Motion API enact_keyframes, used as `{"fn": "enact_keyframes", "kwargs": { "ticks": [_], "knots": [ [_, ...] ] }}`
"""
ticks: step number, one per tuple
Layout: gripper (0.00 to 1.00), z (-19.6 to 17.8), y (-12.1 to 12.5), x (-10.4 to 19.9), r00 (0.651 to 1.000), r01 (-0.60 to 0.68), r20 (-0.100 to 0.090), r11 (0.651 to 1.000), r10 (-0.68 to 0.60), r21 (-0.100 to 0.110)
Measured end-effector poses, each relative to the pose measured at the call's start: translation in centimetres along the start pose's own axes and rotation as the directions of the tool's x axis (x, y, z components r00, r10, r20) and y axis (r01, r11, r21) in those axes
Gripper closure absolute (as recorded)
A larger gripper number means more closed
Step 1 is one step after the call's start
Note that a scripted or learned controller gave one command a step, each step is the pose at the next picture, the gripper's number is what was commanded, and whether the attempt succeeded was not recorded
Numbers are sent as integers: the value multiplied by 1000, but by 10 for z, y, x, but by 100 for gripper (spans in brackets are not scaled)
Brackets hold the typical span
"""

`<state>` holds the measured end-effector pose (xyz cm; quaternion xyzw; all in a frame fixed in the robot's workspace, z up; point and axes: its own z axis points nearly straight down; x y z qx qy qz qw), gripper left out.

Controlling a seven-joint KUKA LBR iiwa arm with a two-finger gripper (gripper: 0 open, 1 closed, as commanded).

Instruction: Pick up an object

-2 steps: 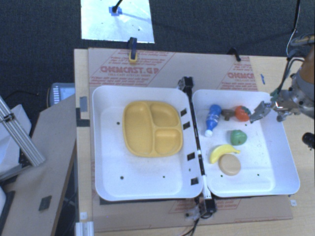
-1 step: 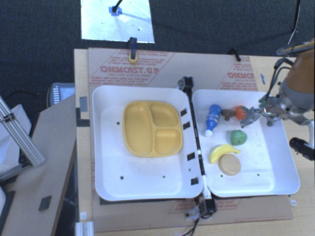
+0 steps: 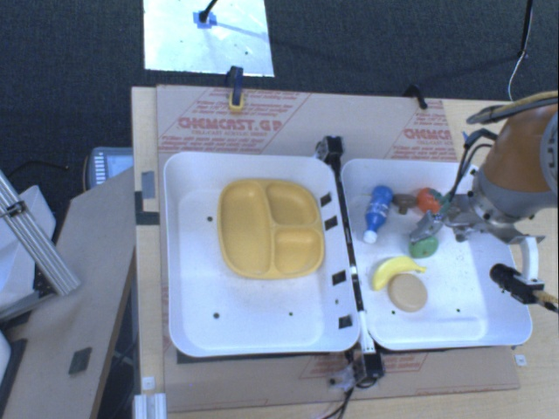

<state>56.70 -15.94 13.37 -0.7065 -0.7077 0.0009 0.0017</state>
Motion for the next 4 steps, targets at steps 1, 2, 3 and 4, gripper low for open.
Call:
{"fn": "enact_keyframes", "kwargs": {
  "ticks": [1,2,3,4],
  "knots": [
    [0,52,0,0,1000,-1,1,1000,1,-3],
    [100,37,2,0,1000,-2,3,1000,2,-9],
    [100,-21,-4,-5,1000,-3,3,1000,3,-10],
    [100,-82,1,-13,1000,2,4,1000,-1,-11]
  ]
}}
